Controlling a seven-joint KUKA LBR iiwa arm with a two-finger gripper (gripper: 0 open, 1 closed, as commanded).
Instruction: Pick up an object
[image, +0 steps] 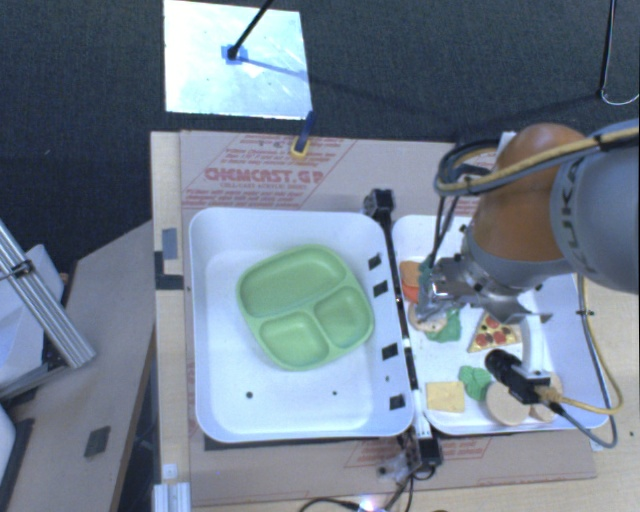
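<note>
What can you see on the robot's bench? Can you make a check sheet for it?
Surface: two white bins, left bin and right bin, on cardboard.
Job's things: pizza slice toy, yellow square piece, green piece, tan round piece, orange piece in right bin.
Clutter: green divided plate in left bin.
Grippers: gripper low over right bin's left side.
Cables: yellow cable, black cables.
Surroundings: dark floor, shiny sheet.

My bench (170, 300) carries a printed cardboard sheet (265, 172), and on that sit two white bins side by side, left bin (225, 390) touching right bin (585, 425).
</note>
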